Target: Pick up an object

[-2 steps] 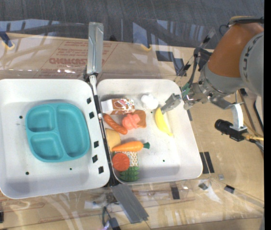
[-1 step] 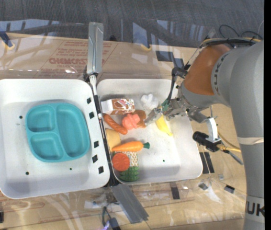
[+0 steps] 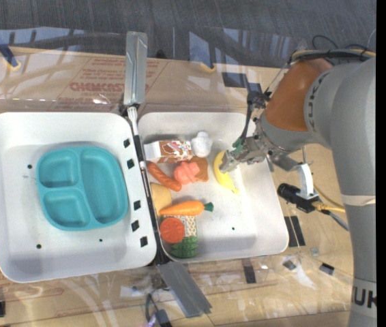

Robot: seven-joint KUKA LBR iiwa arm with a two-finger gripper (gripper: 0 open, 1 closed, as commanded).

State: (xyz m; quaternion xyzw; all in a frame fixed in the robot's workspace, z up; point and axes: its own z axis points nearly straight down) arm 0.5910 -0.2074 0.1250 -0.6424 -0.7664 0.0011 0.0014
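Gripper (image 3: 234,157) sits low in right bin (image 3: 261,230) right over the banana (image 3: 226,174), whose long axis runs upper-left to lower-right just below-left of it, w/ finger state too blurred — can't tell.

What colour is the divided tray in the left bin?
Teal, plain; clearest in the camera view: divided tray.

Bright, even light from overhead. The white bins (image 3: 16,182) are nearly washed out, with soft, short shadows under their contents. Glare streaks the clear plastic sheet (image 3: 63,73) on the far side. Focus is slightly soft and grainy throughout.
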